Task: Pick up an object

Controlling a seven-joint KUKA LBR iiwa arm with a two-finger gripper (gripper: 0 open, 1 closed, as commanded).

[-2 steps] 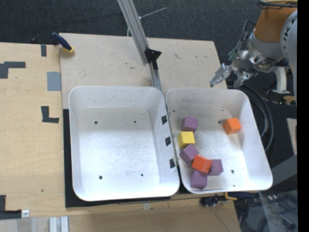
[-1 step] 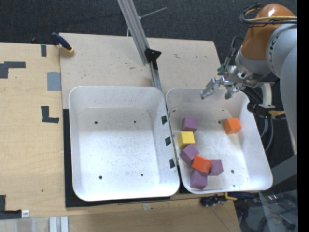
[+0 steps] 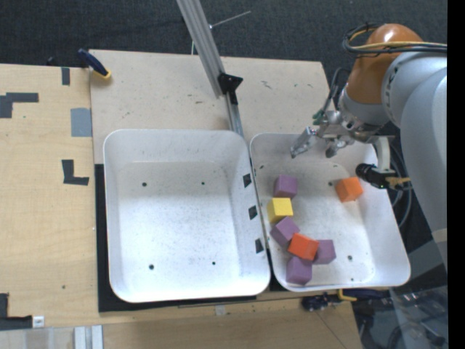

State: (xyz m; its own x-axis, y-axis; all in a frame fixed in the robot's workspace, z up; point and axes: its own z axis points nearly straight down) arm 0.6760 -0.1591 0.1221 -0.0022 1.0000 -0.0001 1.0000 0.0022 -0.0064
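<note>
The grey arm (image 3: 418,115) enters from the right edge of the frame, its orange band (image 3: 378,60) in the upper right. The gripper (image 3: 314,145) sits right of centre in the upper half, fingers spread apart and pointing down-left, nothing between them.

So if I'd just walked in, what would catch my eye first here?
Probably the cluster of bright blocks in the right bin: purple ones, a yellow block and an orange-red block bunched near its left wall, with a lone orange block off to the right. Next, the grey arm's orange band at upper right, its gripper hovering over the bin's far end.
</note>
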